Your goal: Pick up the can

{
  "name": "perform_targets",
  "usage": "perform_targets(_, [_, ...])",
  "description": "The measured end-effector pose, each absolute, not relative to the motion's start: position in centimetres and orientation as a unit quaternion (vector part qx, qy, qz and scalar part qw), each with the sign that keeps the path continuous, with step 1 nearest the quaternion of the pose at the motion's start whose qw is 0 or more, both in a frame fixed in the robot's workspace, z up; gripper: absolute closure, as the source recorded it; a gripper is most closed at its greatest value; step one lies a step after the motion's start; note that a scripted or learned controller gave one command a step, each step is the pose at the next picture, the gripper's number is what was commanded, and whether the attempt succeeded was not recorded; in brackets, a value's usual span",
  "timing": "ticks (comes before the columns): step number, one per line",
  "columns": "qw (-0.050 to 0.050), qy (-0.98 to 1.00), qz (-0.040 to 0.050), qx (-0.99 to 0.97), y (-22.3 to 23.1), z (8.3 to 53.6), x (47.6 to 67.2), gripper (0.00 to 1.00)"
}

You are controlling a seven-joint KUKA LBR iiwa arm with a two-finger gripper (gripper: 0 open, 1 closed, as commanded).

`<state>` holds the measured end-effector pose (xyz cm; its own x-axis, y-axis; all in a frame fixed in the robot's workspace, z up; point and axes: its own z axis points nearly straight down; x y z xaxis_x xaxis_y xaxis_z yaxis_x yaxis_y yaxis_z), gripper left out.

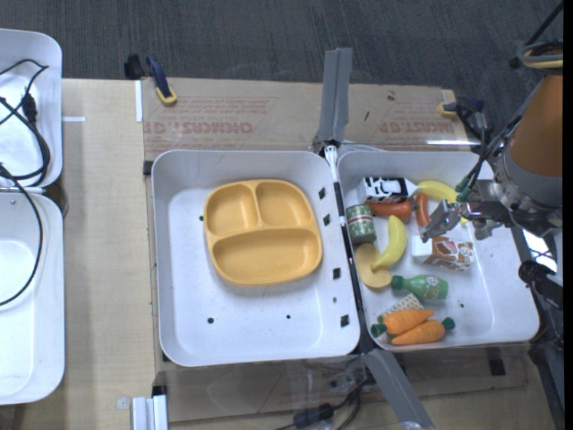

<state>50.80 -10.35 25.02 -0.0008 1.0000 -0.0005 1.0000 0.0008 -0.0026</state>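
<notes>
A tan tabletop (pixel 107 240) on dark carpet (pixel 269 16) bears two bins. The can (pixel 361 223) stands at the right bin's (pixel 501 330) left wall. The gripper (pixel 440 219) hovers nearby, fingers apart, holding nothing.

The arm (pixel 542 133) is a thick rounded body with a broad orange band, grey below it toward the wrist. Black cables run along its outside, some looping off its upper part, and one yellow ring sits near the top. The wrist narrows into a grey and silver metal block, from which the gripper (pixel 439 220) extends with slim, dull metal jaws.
</notes>
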Motion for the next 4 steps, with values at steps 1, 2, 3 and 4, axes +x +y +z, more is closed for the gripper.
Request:
perform_targets(1, [-0.003, -0.698, -0.0015, -0.716, -16.2, 12.1, 52.7, 0.00])
perform_targets(2, [-0.014, -0.688, -0.0047, -0.725, -15.4, 10.7, 55.0, 0.00])
perform_targets(3, [-0.016, -0.692, -0.0150, -0.722, -14.4, 12.4, 55.8, 1.00])
perform_targets(4, [-0.015, -0.692, -0.0147, -0.721, -14.4, 12.3, 55.8, 0.00])
